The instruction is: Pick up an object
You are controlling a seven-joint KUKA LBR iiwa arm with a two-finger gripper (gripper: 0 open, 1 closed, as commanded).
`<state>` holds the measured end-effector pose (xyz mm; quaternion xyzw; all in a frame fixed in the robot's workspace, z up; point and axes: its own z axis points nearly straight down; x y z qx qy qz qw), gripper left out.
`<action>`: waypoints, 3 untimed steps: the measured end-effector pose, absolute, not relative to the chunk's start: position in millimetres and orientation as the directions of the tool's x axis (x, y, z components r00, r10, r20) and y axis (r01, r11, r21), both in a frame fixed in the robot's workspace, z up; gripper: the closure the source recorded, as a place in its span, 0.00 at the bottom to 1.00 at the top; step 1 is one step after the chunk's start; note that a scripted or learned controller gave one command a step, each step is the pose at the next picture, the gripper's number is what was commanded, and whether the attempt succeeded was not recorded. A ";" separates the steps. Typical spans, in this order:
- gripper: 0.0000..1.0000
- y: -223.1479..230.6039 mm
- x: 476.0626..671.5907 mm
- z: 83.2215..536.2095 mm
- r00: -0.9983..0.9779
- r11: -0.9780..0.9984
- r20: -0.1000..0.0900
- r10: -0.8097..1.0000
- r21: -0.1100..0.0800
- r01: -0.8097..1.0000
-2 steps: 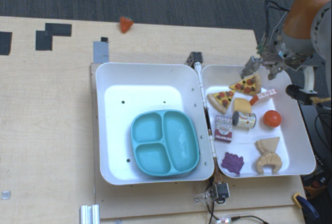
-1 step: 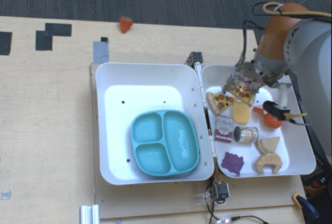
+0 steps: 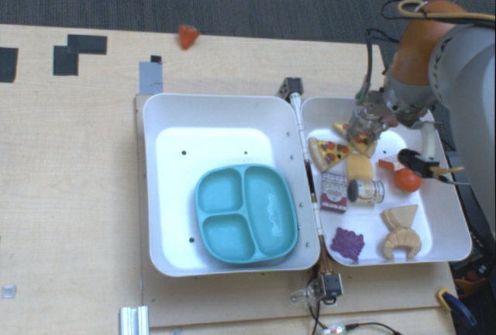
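We see gripper (image 3: 363, 132) low at right bin (image 3: 457, 236) far edge, above yellow item (image 3: 344, 130); pizza slice (image 3: 328, 153) just left-below. Fingers blurred, we cannot tell spread or pinched; nothing visibly held.

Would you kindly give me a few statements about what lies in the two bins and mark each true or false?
1. The blue divided plate lies in the left bin. True.
2. The croissant lies on the blue plate. False: it lies in the right bin.
3. The purple grapes lie near the right bin's front edge. True.
4. The pizza slice lies outside both bins. False: it is in the right bin.
5. The gripper is over the right bin. True.
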<state>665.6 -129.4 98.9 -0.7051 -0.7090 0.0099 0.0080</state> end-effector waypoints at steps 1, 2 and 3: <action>1.00 -52.8 654.6 186.6 -0.007 0.007 0.001 1.000 0.007 1.000; 0.00 -53.8 653.8 185.4 -0.006 0.006 0.001 1.000 0.004 1.000; 0.00 -97.5 644.8 99.1 -0.003 0.003 -0.001 1.000 0.004 1.000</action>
